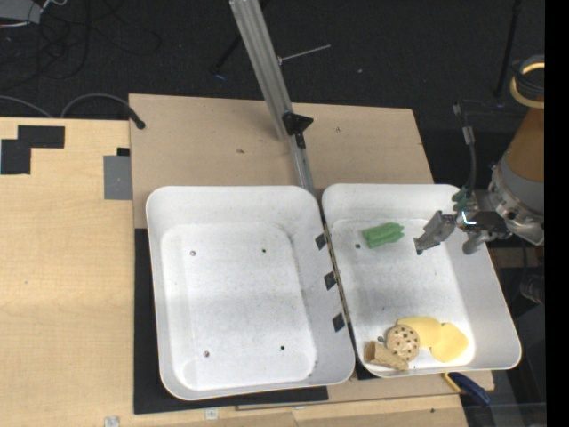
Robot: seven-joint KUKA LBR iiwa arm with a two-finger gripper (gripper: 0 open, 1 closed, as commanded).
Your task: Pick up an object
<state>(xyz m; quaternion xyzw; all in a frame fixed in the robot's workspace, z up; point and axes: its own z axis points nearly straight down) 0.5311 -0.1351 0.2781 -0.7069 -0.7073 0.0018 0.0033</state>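
Note:
In the right bin (484,283) a green block (382,235) lies near the far left part. A yellow object (436,338) rests at the near edge, with a round brown dotted piece (402,340) and a tan scrap (384,355) beside it. My gripper (452,235) hovers over the bin's far right side, to the right of the green block. Its two dark fingers stand apart with nothing between them.
The left bin (178,212) lies beside the right one, joined by black clips (327,279). A slanted aluminium rail (267,69) rises behind the bins. Tan board surrounds both bins, with dark floor and cables beyond.

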